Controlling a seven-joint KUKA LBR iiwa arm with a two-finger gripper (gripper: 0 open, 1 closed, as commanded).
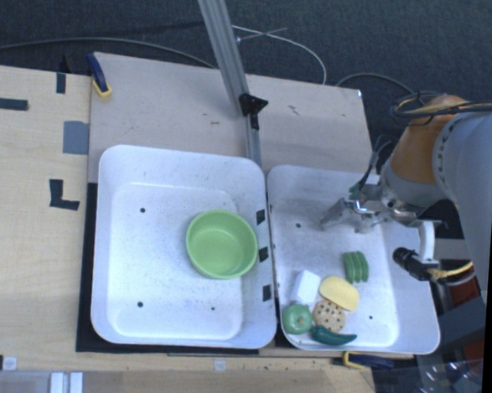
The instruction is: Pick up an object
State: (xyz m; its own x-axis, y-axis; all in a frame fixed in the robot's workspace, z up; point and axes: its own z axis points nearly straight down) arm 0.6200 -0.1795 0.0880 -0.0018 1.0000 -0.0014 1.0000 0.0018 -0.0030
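— Where is the gripper (344,217)?

— Over the right bin (310,187), in its bare upper half, fingers spread apart and holding nothing.

— And the objects?

— Crowded at that bin's near edge: green ridged piece (355,266), yellow piece (340,292), white block (308,284), cookie (328,313), green apple (297,319), dark green pepper (334,336). A green bowl (221,244) sits mid-right in the left bin (130,167).

One camera hangs above the bench (192,120), fixed, looking down at a slant. It stands far enough off that both white bins fit whole: the left bin (117,241) toward the middle, the right bin (313,196) beside it. The arm (459,156) comes in at the right edge, with dark floor along the top.
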